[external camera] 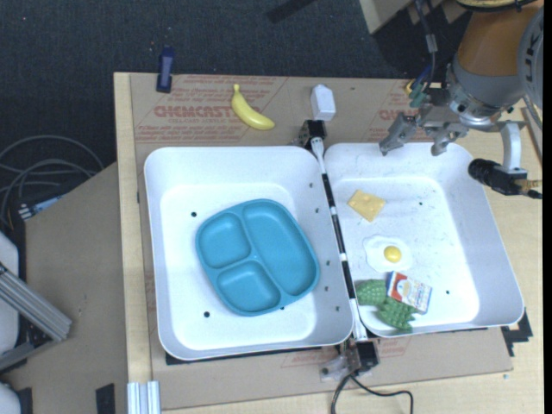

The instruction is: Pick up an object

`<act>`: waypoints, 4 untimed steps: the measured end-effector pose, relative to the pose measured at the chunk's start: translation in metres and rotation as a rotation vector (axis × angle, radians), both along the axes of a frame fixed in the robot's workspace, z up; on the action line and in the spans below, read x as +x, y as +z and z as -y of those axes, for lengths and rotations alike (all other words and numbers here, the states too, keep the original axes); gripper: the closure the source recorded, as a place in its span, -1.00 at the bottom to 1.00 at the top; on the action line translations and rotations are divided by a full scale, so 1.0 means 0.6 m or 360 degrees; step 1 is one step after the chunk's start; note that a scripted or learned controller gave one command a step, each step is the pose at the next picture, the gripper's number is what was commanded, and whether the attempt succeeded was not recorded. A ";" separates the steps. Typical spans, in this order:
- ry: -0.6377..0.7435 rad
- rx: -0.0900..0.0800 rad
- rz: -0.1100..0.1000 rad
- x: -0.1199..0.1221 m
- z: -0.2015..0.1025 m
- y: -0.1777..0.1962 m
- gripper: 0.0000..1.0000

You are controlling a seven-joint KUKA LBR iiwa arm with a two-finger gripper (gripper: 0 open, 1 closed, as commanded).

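Brown bench board (pixel 207 110) printed with red lettering, set on dark carpet, bearing two shallow white bins side by side. In the right bin (pixel 483 231): yellow cheese slice (pixel 366 204) at upper left of the bin floor; fried egg (pixel 387 253) below it, near the bin's left wall; green leafy item (pixel 384 304) at lower left corner, touching a small red-and-white packet (pixel 408 292) lying just to its right and just below the egg. In the left bin (pixel 168 188): blue three-compartment tray (pixel 255 255), lying flat at centre, turned at a slant to the bin walls. On the board above the left bin: yellow banana (pixel 249 111), a small blue object (pixel 165 68) at the board's upper left edge, and a white block (pixel 323 101) near the top of the divide between the bins. Gripper (pixel 417 139) at upper right of the frame, over the back rim of the right bin, fingers spread apart with nothing between them, well apart from all items in the bin. Grey arm with orange band (pixel 496 24) rising out of the frame's upper right corner. Grey cables (pixel 43 175) looped on the carpet at left.
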State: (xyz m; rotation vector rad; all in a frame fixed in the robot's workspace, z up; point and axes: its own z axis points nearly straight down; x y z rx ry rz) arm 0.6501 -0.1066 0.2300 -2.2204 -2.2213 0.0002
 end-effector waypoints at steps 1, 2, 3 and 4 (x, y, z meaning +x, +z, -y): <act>-0.0001 0.0000 -0.0003 -0.070 -0.008 -0.141 -1.00; -0.0002 0.0001 -0.0004 -0.171 -0.020 -0.230 -1.00; -0.0002 -0.0001 0.0003 -0.224 -0.013 -0.242 -1.00; -0.0005 -0.0007 0.0012 -0.222 -0.011 -0.222 1.00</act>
